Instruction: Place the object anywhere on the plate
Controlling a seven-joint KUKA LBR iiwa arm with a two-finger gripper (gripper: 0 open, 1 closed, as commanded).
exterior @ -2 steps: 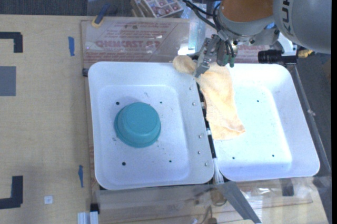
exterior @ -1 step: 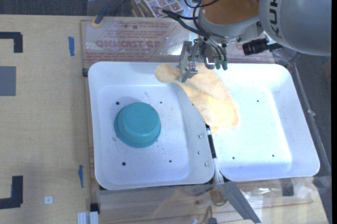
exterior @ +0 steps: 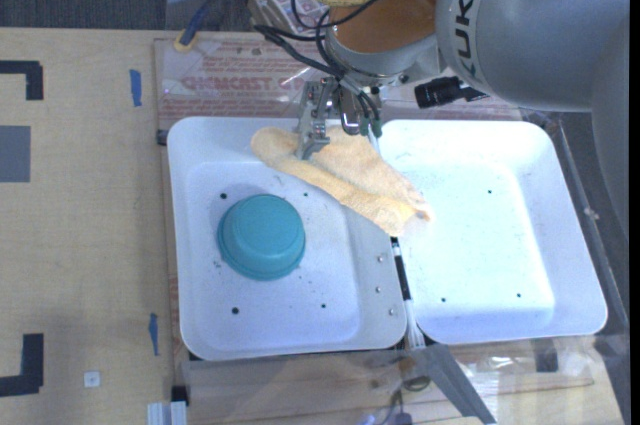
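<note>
Nearest me, the blue plate (exterior: 262,235) sat bare; the gripper (exterior: 340,128) clamped the yellow cloth (exterior: 345,181), not yet placed.

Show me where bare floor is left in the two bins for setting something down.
The right bin has bare floor from its far wall to its near rim. In the left bin, bare floor runs along the near rim, in front of the teal plate. Its far right part is crowded: the yellow cloth lies diagonally there under the gripper.
</note>
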